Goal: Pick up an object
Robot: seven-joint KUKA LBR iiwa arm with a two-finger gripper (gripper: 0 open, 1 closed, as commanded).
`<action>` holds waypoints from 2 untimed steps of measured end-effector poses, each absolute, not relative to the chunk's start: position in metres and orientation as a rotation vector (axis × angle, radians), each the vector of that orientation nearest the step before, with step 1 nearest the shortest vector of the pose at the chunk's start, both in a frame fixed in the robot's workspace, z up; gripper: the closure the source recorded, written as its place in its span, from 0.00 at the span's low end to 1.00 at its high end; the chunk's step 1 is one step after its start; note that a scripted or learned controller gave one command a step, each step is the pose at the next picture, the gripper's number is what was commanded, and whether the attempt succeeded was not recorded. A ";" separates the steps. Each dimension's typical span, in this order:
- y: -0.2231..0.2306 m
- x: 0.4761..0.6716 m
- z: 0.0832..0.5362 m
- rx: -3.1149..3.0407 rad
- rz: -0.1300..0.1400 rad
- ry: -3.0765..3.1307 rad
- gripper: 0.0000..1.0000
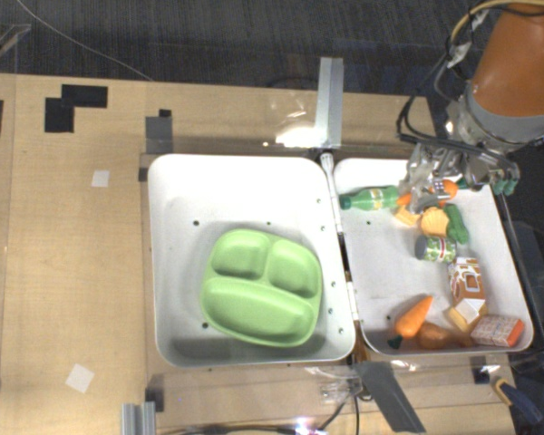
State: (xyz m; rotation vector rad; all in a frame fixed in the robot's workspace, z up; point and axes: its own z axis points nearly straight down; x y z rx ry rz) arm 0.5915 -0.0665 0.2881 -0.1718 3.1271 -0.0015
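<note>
My gripper (430, 181) hangs over the far part of the right bin (381, 270), under the orange band of the arm. Directly beneath and around it lie a green bottle (370, 198) on its side, a yellow-orange toy piece (433, 220) and a small green piece (457, 226). A green can (440, 248) sits just nearer. Toward the front of the bin are a small carton (467, 280), a carrot (414, 314), a pale block (465, 314) and a red-and-pink box (499, 331). The gripper's body hides part of the toys below it.
The left bin (177, 198) holds a green divided plate (261, 285). A metal post (330, 102) stands behind the wall between the two bins. Wooden bench surface with black marks stretches to the left.
</note>
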 end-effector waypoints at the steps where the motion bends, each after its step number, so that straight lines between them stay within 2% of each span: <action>1: -0.131 0.654 0.301 -0.469 -0.003 3.097 1.00; 2: -0.107 0.550 0.261 -0.535 -0.001 3.090 1.00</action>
